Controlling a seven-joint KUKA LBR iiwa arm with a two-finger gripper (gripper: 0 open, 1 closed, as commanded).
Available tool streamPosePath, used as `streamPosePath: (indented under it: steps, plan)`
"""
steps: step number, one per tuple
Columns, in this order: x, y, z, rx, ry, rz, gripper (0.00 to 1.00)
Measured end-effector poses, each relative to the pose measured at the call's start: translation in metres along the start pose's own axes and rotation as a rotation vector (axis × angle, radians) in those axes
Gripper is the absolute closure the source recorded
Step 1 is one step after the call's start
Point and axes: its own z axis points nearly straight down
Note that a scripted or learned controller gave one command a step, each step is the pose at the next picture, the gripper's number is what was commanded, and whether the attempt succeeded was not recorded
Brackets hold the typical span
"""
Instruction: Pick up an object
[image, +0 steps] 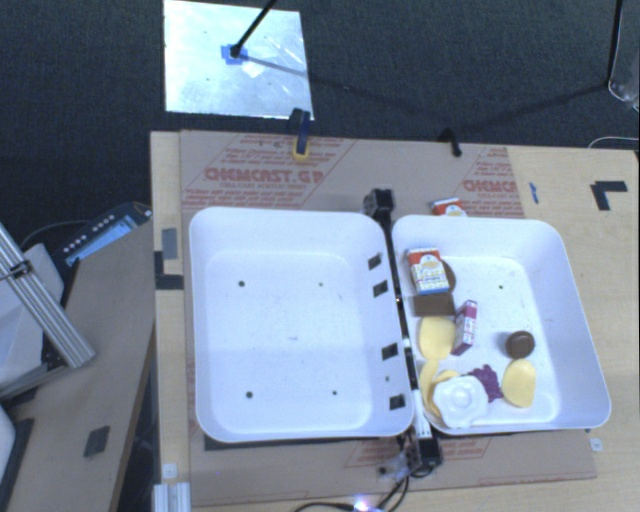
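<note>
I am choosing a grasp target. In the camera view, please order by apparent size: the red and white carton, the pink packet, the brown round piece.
1. red and white carton
2. pink packet
3. brown round piece

The last two look close in size, so their order is unsure.

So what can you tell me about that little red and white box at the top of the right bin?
The small carton is printed red at its top and white below with an orange picture. It looks like cardboard and lies flat in the right bin, near its left wall. Its lower end meets a brown block, and a dark brown round piece peeks out from beside it.
</note>
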Motion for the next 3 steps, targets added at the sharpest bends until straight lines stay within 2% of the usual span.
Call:
streamPosePath:
  steps: [1, 2, 3]
  plan:
    - [-0.008, -0.097, -0.001, 0.000, 0.003, 0.001, 1.00]
    - [-0.046, -0.025, 0.000, -0.001, -0.001, -0.002, 1.00]
    - [-0.026, -0.125, -0.002, 0.000, 0.003, -0.001, 1.00]
